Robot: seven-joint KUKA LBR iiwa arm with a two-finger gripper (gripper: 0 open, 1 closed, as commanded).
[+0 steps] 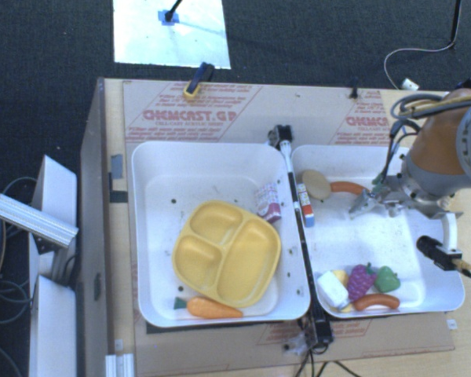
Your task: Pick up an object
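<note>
Reaching in from the right, the arm (447, 144) has its claw (366, 203) low inside the right bin (432, 269), near the bin's upper left corner. The claw's thin tips point left toward an orange sausage-like piece (346, 187), which lies just beside a beige rounded object (316, 184). Whether the claw is spread or pressed together I cannot tell (the tips are small and blurred against the white floor), and nothing can be seen pinched in it.

By my reading, the step in hand is the approach to a grasp: the claw is down at object level but no pick is made yet. The likeliest target is the orange piece, being nearest the tips. The next move calls for getting that piece squarely between the tips, closing firmly, then lifting straight up clear of the bin wall.

Other candidates sit well apart at the bin's lower edge: a white block (332, 288), a purple grape cluster (361, 278), a green piece (387, 277) and a red sausage (376, 302), huddled close together (harder to single out). The left bin (161, 167) holds a yellow divided tray (226, 251), a carrot (213, 309) and a small wrapped packet (268, 203). Both bins rest on the counter (220, 112).
</note>
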